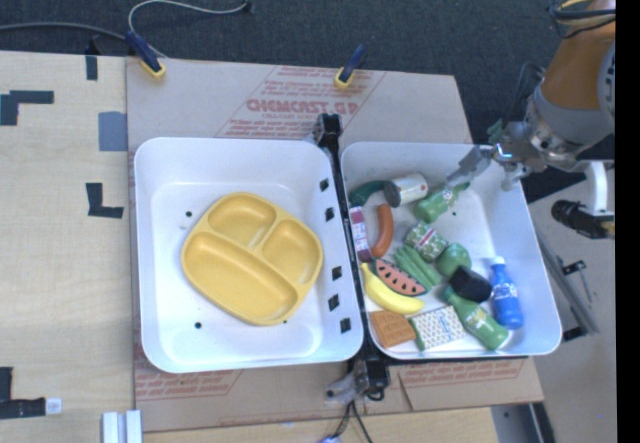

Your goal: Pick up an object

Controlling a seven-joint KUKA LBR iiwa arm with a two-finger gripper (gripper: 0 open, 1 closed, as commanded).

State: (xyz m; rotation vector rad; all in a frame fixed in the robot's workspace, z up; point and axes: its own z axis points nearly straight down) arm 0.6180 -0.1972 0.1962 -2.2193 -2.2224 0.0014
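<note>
The right bin [525,231] holds several toy foods. Among them are a red sausage [382,229], a banana [390,297], a watermelon slice [401,278], a blue bottle [505,297], a black piece [468,283], a white cylinder [408,189] and a small green bottle [437,202]. My gripper [468,169] hangs over the bin's back right part. It points down-left, just above and to the right of the green bottle. Whether it touches the bottle is unclear.
The left bin [160,231] holds a yellow divided plate [252,256]. A black divider with clips [338,231] runs between the bins. A cardboard sheet [290,101] lies under both, held by yellow-blue clamps [146,55] at its back edge. More green toys crowd the right bin's front.
</note>
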